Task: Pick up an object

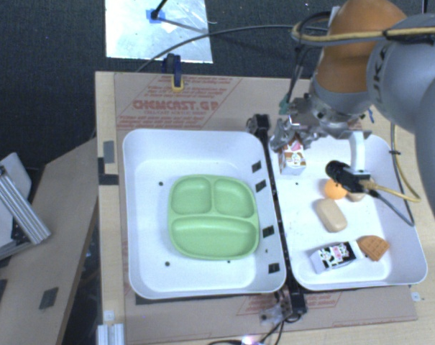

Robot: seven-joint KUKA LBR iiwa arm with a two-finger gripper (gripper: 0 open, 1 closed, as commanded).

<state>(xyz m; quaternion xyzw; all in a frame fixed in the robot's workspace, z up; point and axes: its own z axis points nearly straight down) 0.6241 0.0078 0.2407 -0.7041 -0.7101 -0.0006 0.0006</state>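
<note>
**Here, the hand hangs over a small carton in the right bin**

Two shallow white bins sit side by side on the desk (195, 92), whose brown top carries red printing along its far edge. The grey arm (413, 70) reaches in from the right, its orange band (355, 43) above the wrist, and the hand (292, 136) is over the far-left corner of the right bin (301, 225), close to the wall shared by the two bins.

Directly under the hand, and overlapping it from this angle, is a small carton (293, 161), white with a red top, standing upright near that shared wall. Whether the hand touches it cannot be told, nor whether the hand is open or closed; nothing can be seen gripped.

The other things in the right bin lie toward its middle and near side. An orange ball (334, 190), partly hidden, lies to the right of the small carton. Just nearer than the ball lies a beige oblong lump (331, 215). Nearer still, a black-and-white carton (334, 256) lies on its side, and a brown waffle-like piece (374, 247) lies just beside its right end.

The left bin (149, 192) holds a green divided plate (214, 216), lying flat at its middle, with two small sections on the far side and one long section on the near side.
</note>
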